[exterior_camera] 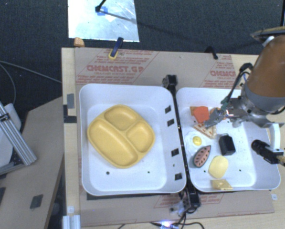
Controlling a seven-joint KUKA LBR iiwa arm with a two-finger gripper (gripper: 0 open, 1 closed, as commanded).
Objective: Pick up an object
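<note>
Right-hand white bin [261, 175]: pincer [213, 120] perhaps touches cracker [205, 130]; its spread is unclear

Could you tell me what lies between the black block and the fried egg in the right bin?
In the camera view, only bare white bin floor separates the black block from the fried egg.

Landmark: divider [177, 128] between the two bins. Left of it: compartment tray [121, 135] in left bin [94, 175]. Right of it, in right bin [261, 178]: toast slice [205, 128] beside fried egg [196, 140], black block [226, 144] further right, lemon [218, 166] nearer the front edge.
</note>
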